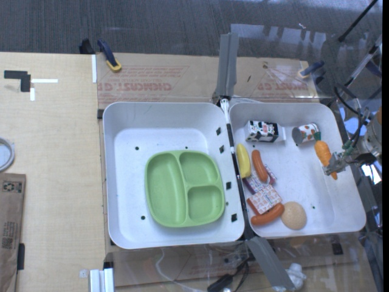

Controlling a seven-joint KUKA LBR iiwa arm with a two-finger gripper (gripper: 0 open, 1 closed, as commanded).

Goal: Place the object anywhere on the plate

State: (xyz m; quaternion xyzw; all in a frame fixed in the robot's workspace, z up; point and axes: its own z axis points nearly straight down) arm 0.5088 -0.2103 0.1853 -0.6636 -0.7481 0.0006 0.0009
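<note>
Two shallow white bins side by side on a pale wooden bench, left bin [115, 163] and right bin [346, 215], touching along a shared middle edge

In the left bin, a green divided plate [170, 190] with three compartments, lying flat, toward the near right of that bin

At the far right edge of the scene, part of the arm reaching in over the right bin's right wall, mostly cut off by the frame; gripper [333, 170] pointing down and leftward, low over the bin's right side, too small and blurred to tell how far open

Just beside the gripper, on its far side, an orange carrot [323, 151], upper end near the gripper tip; grasp not confirmed

In the right bin, from larger to smaller: a beige round bun [294, 215] near the front; an orange-red sausage [267, 215] just left of it; a red-and-white packet [262, 196] touching that sausage; a second sausage [260, 165] farther back; a yellow banana [243, 160] along the left wall; a black-and-white carton [262, 131] at the far side; a small can [305, 132] on its side, right of the carton
</note>
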